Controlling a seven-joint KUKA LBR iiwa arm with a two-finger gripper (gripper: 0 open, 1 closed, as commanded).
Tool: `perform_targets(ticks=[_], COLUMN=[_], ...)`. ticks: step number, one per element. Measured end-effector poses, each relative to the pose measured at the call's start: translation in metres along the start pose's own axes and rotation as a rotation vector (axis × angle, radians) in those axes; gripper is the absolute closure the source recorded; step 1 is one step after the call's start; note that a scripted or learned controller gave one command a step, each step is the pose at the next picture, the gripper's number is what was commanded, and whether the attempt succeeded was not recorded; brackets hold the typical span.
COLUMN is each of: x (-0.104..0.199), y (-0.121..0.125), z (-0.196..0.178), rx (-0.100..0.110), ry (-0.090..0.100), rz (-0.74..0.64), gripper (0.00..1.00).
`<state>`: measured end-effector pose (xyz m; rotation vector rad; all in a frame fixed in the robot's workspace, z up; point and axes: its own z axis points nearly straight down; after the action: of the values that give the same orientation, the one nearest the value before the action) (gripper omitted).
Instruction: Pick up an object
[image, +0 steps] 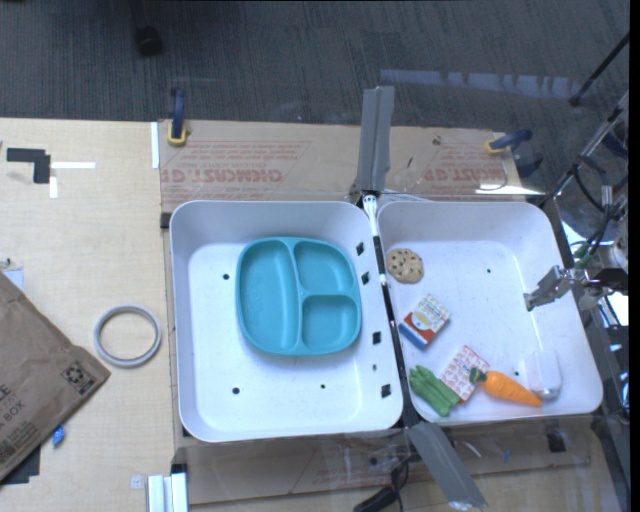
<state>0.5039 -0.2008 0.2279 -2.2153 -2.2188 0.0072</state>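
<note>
The right bin (500, 225) holds a round cookie (405, 265), a small red and white carton (425, 321), a flat red patterned packet (463, 370), a green pea pod (432, 389) and an orange carrot (510, 389). A pale translucent object (545, 372) lies beside the carrot's thick end. My gripper (548, 288) shows as a small grey part at the right bin's right rim, above the bin floor and apart from all the objects. The carrot, about a hand's width below it in the view, is the nearest item.
The left bin (200, 300) carries a teal divided plate (298, 296). A grey divider post (376, 140) rises behind the bins' shared wall. A tape ring (127, 334) and a brown cardboard box (35, 380) lie on the bench to the left.
</note>
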Motion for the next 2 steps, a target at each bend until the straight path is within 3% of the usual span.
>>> perform_targets(ticks=[1, 2], x=[0.038, 0.081], y=[0.014, -0.026], z=[0.100, 0.140], rx=[0.000, -0.002], ry=[0.001, 0.000], rz=[-0.109, -0.113], gripper=[0.00, 0.00])
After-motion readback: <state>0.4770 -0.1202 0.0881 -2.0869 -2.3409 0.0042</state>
